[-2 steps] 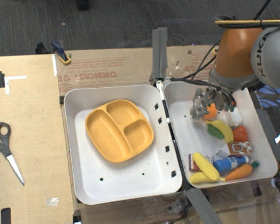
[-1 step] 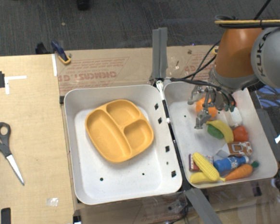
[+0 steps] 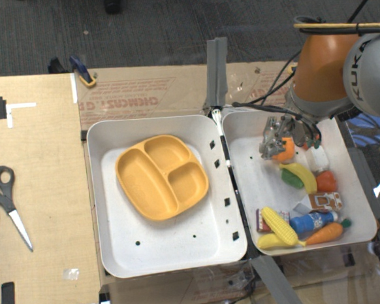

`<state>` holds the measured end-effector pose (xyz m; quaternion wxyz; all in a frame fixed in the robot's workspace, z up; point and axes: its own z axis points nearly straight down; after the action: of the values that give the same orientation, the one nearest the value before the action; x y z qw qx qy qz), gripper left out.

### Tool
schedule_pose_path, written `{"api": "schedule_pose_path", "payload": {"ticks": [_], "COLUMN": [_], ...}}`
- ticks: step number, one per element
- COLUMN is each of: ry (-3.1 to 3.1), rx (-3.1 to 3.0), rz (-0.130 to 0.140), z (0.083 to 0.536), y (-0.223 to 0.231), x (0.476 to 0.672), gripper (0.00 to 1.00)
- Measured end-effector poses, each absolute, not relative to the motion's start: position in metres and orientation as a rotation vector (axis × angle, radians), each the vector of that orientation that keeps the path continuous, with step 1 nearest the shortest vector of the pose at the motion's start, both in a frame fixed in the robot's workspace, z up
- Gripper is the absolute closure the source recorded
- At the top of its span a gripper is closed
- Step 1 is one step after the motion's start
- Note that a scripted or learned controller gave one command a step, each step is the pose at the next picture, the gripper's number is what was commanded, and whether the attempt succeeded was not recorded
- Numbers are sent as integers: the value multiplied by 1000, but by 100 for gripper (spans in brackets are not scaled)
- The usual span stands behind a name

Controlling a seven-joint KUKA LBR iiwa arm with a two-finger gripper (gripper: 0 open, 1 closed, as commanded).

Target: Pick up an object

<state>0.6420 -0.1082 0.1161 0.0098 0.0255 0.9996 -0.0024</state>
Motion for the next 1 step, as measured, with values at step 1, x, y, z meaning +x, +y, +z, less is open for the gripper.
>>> {"api": "schedule_pose_path", "payload": {"ticks": [1], "ry": [3048], "rx": [755], "rz": [-1], "z": [92], "y": [-130], "x": [568], "gripper": [100]}}
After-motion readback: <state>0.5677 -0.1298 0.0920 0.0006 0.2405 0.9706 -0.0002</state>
